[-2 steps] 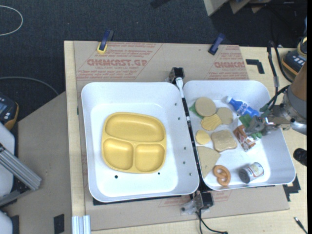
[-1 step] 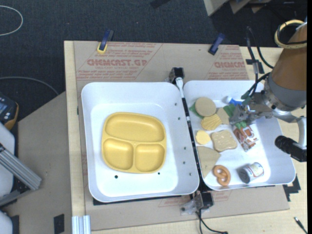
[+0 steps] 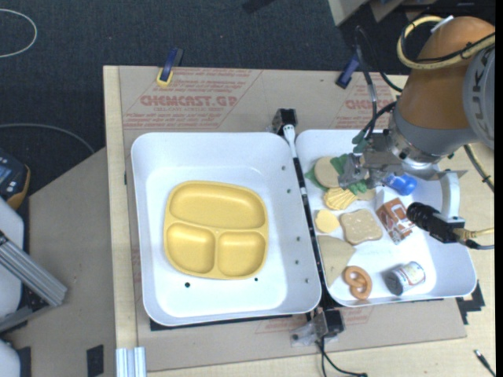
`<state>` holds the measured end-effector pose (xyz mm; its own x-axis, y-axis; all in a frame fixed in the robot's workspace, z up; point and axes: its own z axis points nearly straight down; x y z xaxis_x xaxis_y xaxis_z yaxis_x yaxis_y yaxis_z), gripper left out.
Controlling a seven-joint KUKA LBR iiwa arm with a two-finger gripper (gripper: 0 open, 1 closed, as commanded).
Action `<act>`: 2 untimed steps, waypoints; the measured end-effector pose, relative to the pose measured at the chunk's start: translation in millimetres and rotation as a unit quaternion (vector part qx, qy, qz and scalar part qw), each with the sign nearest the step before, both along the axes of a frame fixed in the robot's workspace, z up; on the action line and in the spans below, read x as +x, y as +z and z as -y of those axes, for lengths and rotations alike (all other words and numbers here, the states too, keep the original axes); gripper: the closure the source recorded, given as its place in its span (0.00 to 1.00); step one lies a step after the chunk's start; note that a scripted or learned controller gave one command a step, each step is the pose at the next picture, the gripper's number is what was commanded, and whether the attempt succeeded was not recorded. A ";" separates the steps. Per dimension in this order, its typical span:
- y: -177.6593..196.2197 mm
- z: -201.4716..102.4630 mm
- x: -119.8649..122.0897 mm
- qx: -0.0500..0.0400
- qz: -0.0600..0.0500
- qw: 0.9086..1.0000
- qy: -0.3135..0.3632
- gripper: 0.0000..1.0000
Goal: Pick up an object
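Arm [image 3: 440, 93] enters from the right of the camera view, grey body with orange band, bent down over the right bin [image 3: 464, 277]. Tool [image 3: 360, 167] sits low over the far left part of that bin, above a green object [image 3: 346, 166] that shows partly beneath it; whether the tool is released or clenched cannot be told from this slant, and nothing is seen clearly between its parts. Just left of the tool lies a round tan disc [image 3: 324, 171], touching the green object's edge. Directly nearer the camera from the tool, a ridged yellow chip-like piece [image 3: 339, 199], then a pale yellow round piece [image 3: 328, 222] and a toast slice [image 3: 361, 226] side by side. Just right of the tool, a small blue object [image 3: 402, 184]. Right and nearer, a brown-and-white carton [image 3: 394, 218], tilted. Well nearer the camera, a pretzel [image 3: 357, 281] and a small can [image 3: 405, 276] on its side, apart from each other. Far left of the tool, across the rims of both bins, the left bin [image 3: 149, 163] holds a yellow divided tray [image 3: 216, 228], lying flat with three compartments. Both bins rest on a cardboard-covered counter [image 3: 126, 116] with red print.
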<state>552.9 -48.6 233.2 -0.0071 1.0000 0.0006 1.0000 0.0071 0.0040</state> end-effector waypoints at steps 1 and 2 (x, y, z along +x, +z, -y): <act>-6.9 16.3 4.0 -0.001 -0.001 1.000 -0.004 1.00; -9.7 4.1 -7.8 0.000 -0.004 1.000 -0.003 1.00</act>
<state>545.2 -52.7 223.5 -0.0007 1.0000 0.0009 1.0000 0.0007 -0.0034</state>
